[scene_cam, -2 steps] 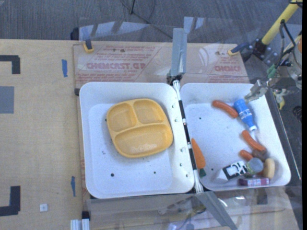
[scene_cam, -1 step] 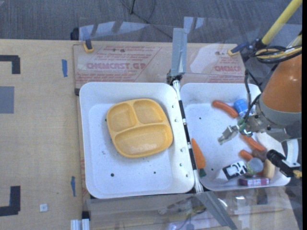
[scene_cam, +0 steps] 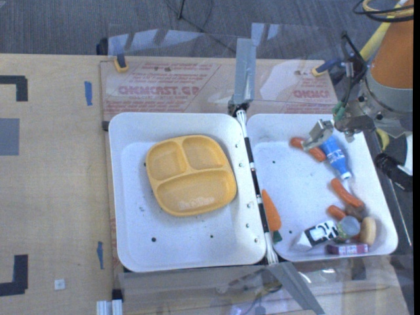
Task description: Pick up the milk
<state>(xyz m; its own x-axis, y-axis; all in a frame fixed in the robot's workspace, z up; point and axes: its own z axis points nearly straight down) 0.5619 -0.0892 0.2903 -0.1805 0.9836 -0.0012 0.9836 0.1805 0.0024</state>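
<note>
The milk (scene_cam: 319, 233) is a small white carton with black patches. It lies on its side near the front edge of the right bin (scene_cam: 295, 176). My gripper (scene_cam: 334, 132) is at the back right of that bin, far from the carton. Its fingers stand open on either side of the upper end of a blue bottle (scene_cam: 336, 157) that lies on the bin floor. Nothing is lifted.
A yellow divided plate (scene_cam: 190, 174) lies in the left bin (scene_cam: 131, 241). The right bin also holds a carrot (scene_cam: 271, 212), orange sausages (scene_cam: 342, 191), a round biscuit (scene_cam: 369, 230), a grey disc (scene_cam: 350, 227) and a purple bar (scene_cam: 348, 248) crowded beside the milk.
</note>
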